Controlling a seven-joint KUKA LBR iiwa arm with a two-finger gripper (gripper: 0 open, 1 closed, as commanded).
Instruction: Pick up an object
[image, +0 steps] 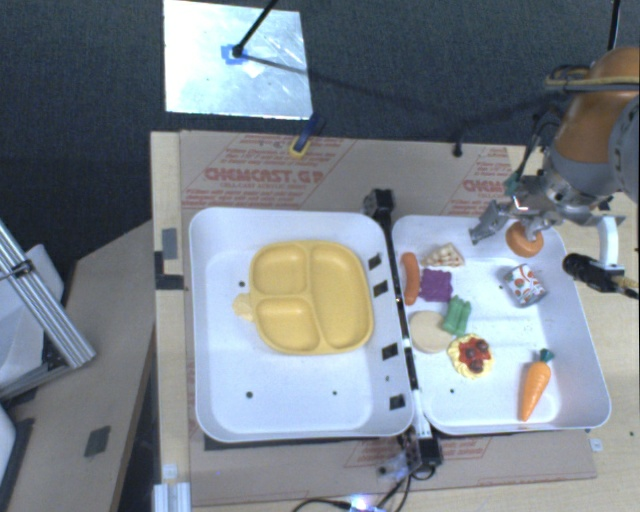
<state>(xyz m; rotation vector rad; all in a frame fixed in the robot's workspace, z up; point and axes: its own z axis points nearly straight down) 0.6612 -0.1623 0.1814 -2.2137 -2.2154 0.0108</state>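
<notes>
While the arm (600, 110) hangs over the right bin's (575, 330) far corner | hand (510, 215) grip: cannot tell

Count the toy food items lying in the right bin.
8: hot dog, cracker, purple piece, green piece, beige disc, pizza, carrot, orange piece under the gripper.

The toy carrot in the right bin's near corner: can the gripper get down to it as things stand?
Probably yes. The carrot lies by itself on open bin floor, apart from the pizza piece on its left, with nothing over it. The gripper is at the bin's far edge.
</notes>
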